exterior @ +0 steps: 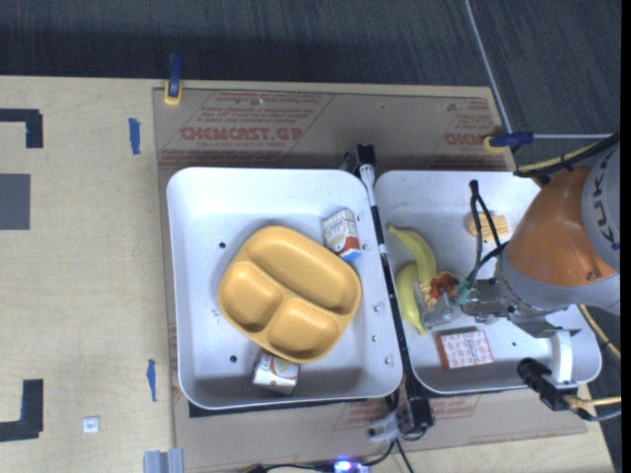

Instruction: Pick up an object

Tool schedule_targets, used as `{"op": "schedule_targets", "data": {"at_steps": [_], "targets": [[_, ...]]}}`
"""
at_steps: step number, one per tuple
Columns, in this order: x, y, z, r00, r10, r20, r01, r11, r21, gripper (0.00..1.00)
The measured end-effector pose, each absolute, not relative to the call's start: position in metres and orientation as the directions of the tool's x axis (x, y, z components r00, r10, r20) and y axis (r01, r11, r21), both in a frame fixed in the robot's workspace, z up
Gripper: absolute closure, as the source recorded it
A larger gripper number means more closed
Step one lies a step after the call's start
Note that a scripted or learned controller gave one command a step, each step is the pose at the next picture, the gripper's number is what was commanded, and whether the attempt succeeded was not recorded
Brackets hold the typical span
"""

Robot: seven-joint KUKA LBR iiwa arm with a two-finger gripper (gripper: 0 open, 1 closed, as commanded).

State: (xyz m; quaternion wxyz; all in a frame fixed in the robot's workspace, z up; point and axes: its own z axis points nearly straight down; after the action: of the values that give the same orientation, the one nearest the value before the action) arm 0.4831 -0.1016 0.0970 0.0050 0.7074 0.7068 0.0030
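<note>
Left white shallow plastic bin [187,264], centre-left of frame: holds a yellow three-compartment plastic tray [288,291], tilted on the bin floor. A small white carton with red and blue print [341,232] touches the tray's upper right edge; a small crumpled cup [275,373] lies at its lower edge.

Right white shallow plastic bin [444,190], centre-right: two yellow bananas [412,269] lie along its left wall; a red-printed flat card [462,348] lies on the floor below centre.

Grey arm with orange band [562,239], right edge: its gripper [449,297] is low among clear crinkled wrapping with red and orange bits [439,290], just beside the bananas. Whether the claw is open or closed cannot be told.
</note>
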Motion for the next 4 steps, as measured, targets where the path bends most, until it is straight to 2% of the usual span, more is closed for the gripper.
{"op": "schedule_targets", "data": {"at_steps": [1, 2, 3, 4], "targets": [[0.485, -0.102, 0.107, 0.001, 1.000, -0.004, 1.000, -0.001, 0.016, 1.00], [0.484, -0.102, 0.107, 0.001, 1.000, -0.004, 1.000, -0.001, 0.015, 0.00], [0.480, -0.093, 0.086, 0.001, 1.000, 0.000, 1.000, -0.001, 0.002, 0.00], [0.482, -0.093, 0.097, 0.001, 1.000, -0.002, 1.000, -0.001, 0.009, 1.00]]}}
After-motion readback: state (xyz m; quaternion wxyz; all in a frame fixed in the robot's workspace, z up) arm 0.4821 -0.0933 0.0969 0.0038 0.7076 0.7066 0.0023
